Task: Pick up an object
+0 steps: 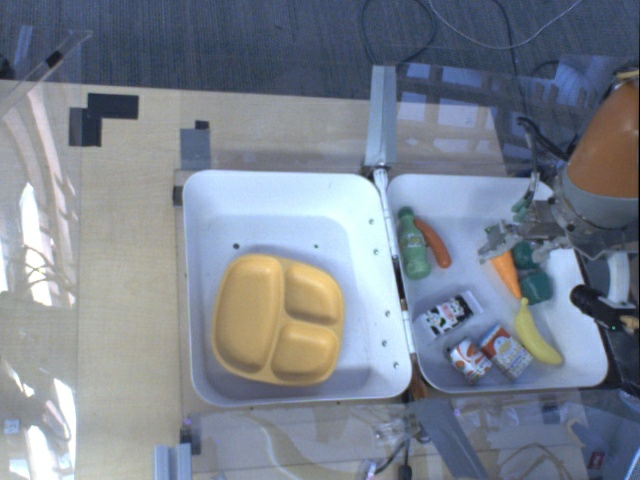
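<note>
The gripper [518, 240] hangs low over the far right part of the right bin [455, 190], its metal fingers pointing left from the grey arm [605, 163] with its orange band. How far the fingers are spread cannot be told from this slant, and nothing shows clearly between them.

Just below the gripper, touching or nearly touching its tip, lie a carrot [507, 272] and a teal block [534, 282], side by side, the carrot to the left. Whether either one is actually in contact with the fingers is unclear.

Nearer the camera from there, a banana [534, 334] lies along the bin's right side. To the banana's left stand two small cartons [489, 353] close together at the near wall, and a black-and-white carton [447, 314] sits a little farther in.

Well to the gripper's left, by the bin's left wall, a green bottle [412, 241] lies lengthwise with an orange sausage-shaped piece [433, 242] just beside it.

Farther left still, the left bin [210, 208] holds a yellow divided tray [278, 318], upside down or not I cannot tell.
</note>
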Available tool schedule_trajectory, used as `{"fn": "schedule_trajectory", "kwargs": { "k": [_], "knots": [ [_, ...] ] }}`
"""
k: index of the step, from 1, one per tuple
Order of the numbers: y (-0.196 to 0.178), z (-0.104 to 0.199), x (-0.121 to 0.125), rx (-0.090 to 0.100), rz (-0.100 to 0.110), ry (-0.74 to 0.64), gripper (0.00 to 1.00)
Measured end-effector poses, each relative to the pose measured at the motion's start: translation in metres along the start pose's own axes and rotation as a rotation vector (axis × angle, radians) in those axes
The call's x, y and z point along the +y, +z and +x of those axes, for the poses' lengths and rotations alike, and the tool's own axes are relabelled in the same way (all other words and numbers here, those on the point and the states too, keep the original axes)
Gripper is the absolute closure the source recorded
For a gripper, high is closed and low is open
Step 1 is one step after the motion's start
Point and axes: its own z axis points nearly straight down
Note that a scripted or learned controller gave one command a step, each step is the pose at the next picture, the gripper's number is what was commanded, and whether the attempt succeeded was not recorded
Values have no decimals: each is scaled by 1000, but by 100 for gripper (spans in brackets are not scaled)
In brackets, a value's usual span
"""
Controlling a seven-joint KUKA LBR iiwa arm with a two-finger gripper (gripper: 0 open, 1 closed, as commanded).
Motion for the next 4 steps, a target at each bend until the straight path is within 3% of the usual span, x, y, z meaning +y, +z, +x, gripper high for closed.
{"fn": "schedule_trajectory", "kwargs": {
  "k": [1, 2, 3, 4],
  "knots": [
    [66, -38, 29, 0, -4, 51, 0],
    [88, -34, 53, -2, -7, -11, 0],
    [76, -33, 56, -2, -13, -15, 100],
    [-10, -10, 93, -2, -5, 6, 100]
  ]
}}
